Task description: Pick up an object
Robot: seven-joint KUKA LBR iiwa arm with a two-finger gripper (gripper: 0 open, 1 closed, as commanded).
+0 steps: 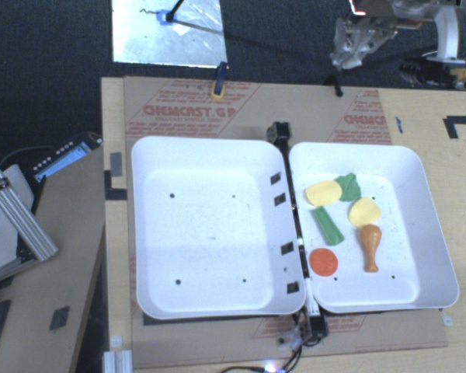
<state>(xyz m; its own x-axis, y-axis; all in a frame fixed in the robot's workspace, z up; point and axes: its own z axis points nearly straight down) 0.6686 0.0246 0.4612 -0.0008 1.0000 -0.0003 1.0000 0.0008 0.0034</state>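
Note:
The right bin [419,200] holds several toy foods: a yellow piece [323,193], a green leafy piece [348,186], a second yellow piece [364,211], a green strip [327,226], a red disc [323,262] and an orange drumstick [370,246]. My gripper [349,53] hangs high at the top of the view, beyond the far edge of the bench, well away from the bins. Nothing shows between its fingers.
The left bin [210,224] lies beside the right one, joined by a black hinge strip [291,208]. A shiny metal sheet [169,20] lies on the floor at the top left. A grey rail [15,216] stands at the left edge.

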